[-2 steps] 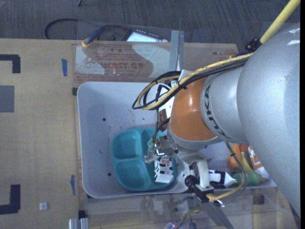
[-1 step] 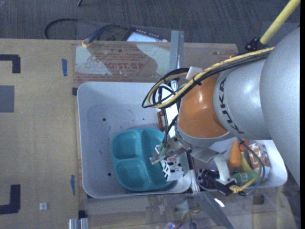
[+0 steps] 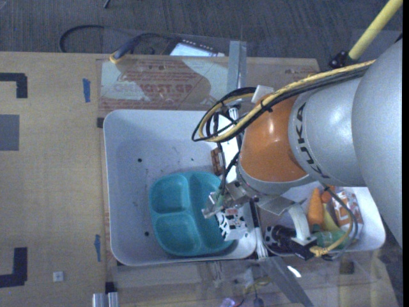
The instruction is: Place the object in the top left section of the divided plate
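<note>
**Operator:** Camera view check. Where is the divided plate?

**Technician:** You find the teal divided plate (image 3: 182, 219) lying flat in the left white bin (image 3: 124, 171), toward the bin's near right corner. Two of its sections show clearly on the left side; the right side sits under the arm.

**Operator:** Where is the hand?

**Technician:** You see the hand (image 3: 223, 210) over the right edge of the plate, beneath the orange band (image 3: 268, 149) of the grey arm (image 3: 358, 126). A small black-and-white patterned piece (image 3: 231, 224) shows just below it, at the plate's right edge. You cannot tell whether that piece is the object or part of the hand.

**Operator:** State of the hand?

**Technician:** You cannot tell. The wrist covers the fingers.

**Operator:** Anything else on the bench?

**Technician:** The right bin (image 3: 374, 232) holds orange and green items (image 3: 323, 219), partly hidden by the arm. Yellow and black cables (image 3: 220, 117) loop off the arm above the left bin.
</note>
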Motion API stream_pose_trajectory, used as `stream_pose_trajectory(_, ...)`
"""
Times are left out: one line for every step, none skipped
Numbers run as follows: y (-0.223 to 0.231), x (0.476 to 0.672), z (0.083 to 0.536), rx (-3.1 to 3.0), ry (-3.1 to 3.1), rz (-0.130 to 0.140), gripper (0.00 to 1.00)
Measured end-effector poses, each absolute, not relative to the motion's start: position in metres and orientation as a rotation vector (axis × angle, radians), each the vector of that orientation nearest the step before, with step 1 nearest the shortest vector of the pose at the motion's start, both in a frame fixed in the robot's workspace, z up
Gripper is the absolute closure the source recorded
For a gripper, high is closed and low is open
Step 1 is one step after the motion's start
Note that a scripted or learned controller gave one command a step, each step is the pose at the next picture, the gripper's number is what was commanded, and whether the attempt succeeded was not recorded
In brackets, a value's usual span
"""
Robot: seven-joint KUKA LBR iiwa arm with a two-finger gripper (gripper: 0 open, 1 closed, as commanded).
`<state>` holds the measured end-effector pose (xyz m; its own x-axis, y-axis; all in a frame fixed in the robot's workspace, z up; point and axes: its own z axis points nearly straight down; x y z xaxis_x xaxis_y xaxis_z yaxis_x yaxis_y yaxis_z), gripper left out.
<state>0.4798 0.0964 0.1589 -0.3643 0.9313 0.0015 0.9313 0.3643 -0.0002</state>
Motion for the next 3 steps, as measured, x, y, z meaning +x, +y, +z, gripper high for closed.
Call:
stream_pose_trajectory(0.097,0.48,0.168,-1.772,-2.593,-0.002,1.0)
stream_pose_trajectory(0.102,0.482,0.108,-1.546,-2.74,-0.009,1.0)
stream_pose_trajectory(0.102,0.48,0.165,-1.092,-2.948,-0.003,1.0)
